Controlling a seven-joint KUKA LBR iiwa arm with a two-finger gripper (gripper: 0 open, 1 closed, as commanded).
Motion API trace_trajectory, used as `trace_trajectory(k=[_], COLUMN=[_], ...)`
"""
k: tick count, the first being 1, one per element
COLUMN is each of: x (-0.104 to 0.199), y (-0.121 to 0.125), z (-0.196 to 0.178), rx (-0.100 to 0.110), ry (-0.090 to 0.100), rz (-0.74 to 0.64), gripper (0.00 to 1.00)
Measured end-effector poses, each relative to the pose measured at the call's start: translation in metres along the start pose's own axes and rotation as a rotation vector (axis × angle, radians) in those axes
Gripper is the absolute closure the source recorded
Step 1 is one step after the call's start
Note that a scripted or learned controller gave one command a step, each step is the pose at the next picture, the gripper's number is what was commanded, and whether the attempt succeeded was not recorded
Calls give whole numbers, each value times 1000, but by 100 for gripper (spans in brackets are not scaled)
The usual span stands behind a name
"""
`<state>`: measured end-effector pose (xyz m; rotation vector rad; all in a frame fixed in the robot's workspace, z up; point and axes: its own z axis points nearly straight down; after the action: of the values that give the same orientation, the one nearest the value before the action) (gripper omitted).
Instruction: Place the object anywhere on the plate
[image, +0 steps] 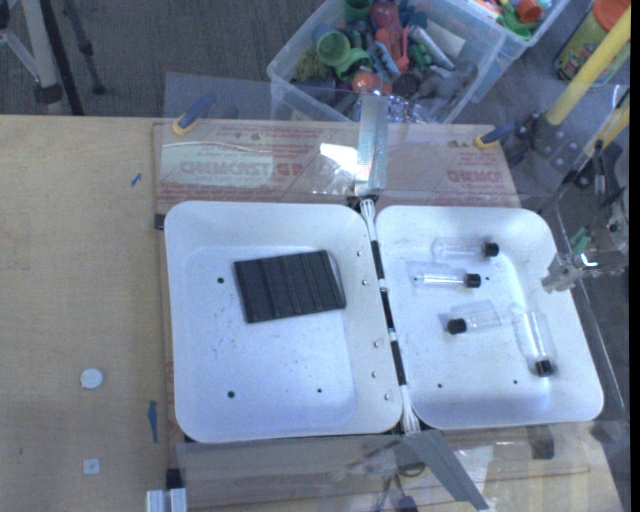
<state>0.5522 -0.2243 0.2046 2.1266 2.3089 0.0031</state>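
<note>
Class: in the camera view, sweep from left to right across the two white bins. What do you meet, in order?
Left bin → dark ridged plate → seam between the bins → right bin → clear tube lying furthest right, black cap down.

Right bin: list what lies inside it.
The right bin holds four clear vials with black caps: one at the back, one below it, one mid-bin, one at right. Their contents cannot be made out.
</note>
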Motion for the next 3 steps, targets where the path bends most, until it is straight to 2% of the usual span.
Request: trace_trajectory(k=[1,2,3], x=[29,58,60], y=[-63,-66,-66], z=[-38,-93,-84], rx=[2,-3,-1], ry=[2,-3,0], rz=[-631,-918,-1310], gripper=[100,100,100])
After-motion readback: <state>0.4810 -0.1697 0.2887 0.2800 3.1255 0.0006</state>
